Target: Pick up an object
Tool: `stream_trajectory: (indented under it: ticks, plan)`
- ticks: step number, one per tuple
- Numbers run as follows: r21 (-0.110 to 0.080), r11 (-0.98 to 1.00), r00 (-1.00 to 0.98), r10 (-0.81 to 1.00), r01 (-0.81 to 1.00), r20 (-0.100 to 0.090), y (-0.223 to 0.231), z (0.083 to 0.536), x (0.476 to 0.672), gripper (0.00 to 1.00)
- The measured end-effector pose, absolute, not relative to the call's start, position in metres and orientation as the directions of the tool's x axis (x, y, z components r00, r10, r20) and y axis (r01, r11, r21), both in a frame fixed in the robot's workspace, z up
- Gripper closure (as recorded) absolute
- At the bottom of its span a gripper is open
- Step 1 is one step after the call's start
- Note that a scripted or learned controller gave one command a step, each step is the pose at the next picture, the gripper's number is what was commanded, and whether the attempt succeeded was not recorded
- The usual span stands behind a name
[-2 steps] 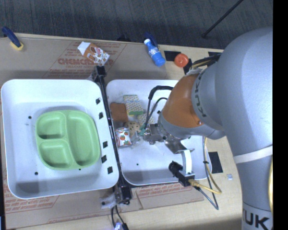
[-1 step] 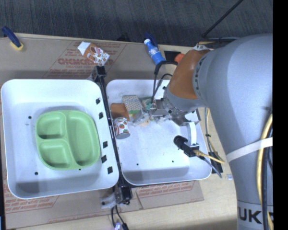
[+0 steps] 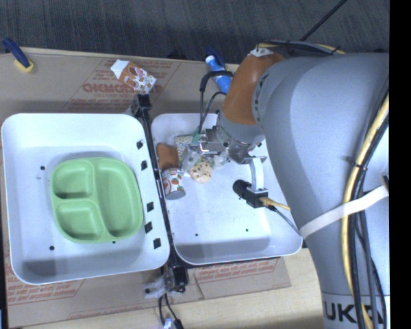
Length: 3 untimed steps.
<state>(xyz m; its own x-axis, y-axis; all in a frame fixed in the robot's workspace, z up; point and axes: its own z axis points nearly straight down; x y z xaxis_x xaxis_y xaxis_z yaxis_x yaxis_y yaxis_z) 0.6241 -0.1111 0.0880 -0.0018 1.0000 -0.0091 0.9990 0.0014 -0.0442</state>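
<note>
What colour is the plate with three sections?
Light green; the plate shows best in the camera view.

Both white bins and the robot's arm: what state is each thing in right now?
Green divided plate: flat in the left bin, nothing on it.
Small can: on its side in the right bin.
Brown cylinder: lying beside the can.
Cookie-like piece: lying just below the end effector.
</note>
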Motion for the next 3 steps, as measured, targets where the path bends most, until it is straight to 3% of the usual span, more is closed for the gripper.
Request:
stream_trajectory:
  ticks: [1, 2, 3]
  plan:
    - [-0.048, 0.01, -0.01, 1.0, 0.999, -0.004, -0.108, 0.097, 0.624, 1.0]
    - [0.0, 0.007, -0.007, 1.0, 1.0, 0.002, -0.03, 0.193, 0.597, 1.0]
    - [-0.002, 0.004, -0.004, 1.0, 1.0, 0.0, -0.035, 0.212, 0.545, 1.0]
